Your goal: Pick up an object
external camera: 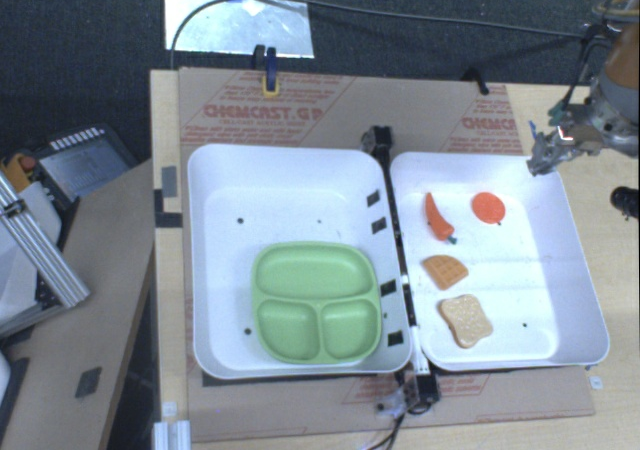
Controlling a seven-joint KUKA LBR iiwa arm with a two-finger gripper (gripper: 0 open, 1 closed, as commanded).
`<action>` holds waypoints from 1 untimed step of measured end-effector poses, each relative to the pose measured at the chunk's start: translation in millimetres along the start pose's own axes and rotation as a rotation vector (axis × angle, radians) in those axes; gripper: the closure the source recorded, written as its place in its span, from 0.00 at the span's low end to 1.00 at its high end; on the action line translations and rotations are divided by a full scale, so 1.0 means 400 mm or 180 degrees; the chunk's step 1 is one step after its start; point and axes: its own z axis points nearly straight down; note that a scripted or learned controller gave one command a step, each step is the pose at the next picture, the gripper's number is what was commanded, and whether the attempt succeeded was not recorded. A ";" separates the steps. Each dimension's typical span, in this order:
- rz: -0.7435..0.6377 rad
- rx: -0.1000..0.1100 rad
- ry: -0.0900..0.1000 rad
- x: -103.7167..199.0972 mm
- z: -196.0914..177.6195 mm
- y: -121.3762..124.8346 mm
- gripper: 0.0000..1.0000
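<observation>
End effector (545,153) hovers by the right bin's (580,268) far rim, can't tell its grip state; orange tomato slice (488,207) sits just down-left, carrot (438,217) further left, so a straight drop probably clips rim

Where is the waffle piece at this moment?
The waffle piece lies in the right bin, near its left wall, between the carrot and the bread slice.
</observation>
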 end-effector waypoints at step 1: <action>-0.0002 0.0015 0.0004 0.108 0.023 -0.025 1.00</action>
